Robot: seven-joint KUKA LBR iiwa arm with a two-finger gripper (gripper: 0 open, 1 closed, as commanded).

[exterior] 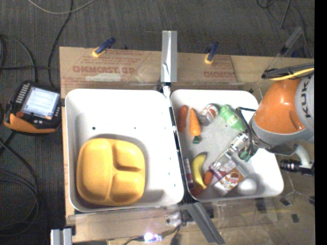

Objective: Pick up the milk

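across the table (102,68) two shallow white bins sit side by side, their inner rims meeting along a dark seam down the middle. the left bin (92,103) carries a yellow divided plate (111,171) in its lower half, leaving bare white floor along its upper part and right side. the right bin (214,95) is crowded: two carrots (189,121) lie upright-ish near the seam at the top, a can (207,113) and a green bottle (231,117) rest beside them, and a banana (199,169) curves near the lower left with a small red piece just by it. a white egg-like object (247,186) sits in the lower right corner. open floor in this bin is limited to a patch in the middle, between the carrots and the arm. the grey arm with its orange band (280,114) reaches over the right rim, and the claw (244,148) hangs low over the right-centre of the bin; whether it is spread or pressed together cannot be told. the milk (227,173), a small carton with a white, red and purple printed face, lies flat and tilted diagonally, just below and left of the claw, its upper end close beside it, its lower end near the egg-like object.
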